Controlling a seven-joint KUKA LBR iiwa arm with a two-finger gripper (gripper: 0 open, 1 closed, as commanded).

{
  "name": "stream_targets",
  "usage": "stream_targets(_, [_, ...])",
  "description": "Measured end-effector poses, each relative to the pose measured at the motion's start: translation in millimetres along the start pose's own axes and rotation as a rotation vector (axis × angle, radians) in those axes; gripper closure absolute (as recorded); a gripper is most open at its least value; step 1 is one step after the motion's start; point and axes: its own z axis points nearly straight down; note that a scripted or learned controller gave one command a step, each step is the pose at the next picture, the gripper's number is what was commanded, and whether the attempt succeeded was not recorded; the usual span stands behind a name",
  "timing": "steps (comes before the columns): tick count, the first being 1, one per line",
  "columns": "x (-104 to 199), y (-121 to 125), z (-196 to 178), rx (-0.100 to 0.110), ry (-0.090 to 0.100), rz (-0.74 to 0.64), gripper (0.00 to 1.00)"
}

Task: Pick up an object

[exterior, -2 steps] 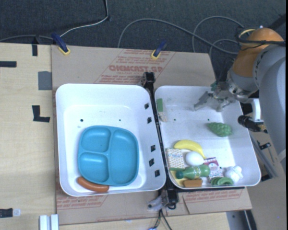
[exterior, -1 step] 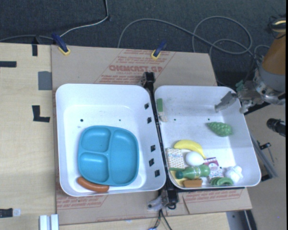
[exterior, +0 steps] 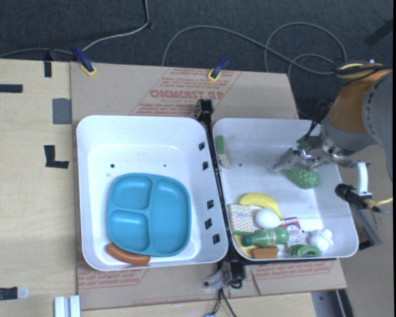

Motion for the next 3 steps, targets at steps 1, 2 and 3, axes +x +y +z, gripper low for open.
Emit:
stream_targets(1, [-0.9,38.5,1.7,-0.001,-0.002,0.001,0.0])
stream_targets(2, [-1.8,-5.8,-48.5,0.004,-0.002,0.002,0.0])
stream_targets(3, [-0.8,-23.6,-4.4,0.005,0.0,0.002,0.0])
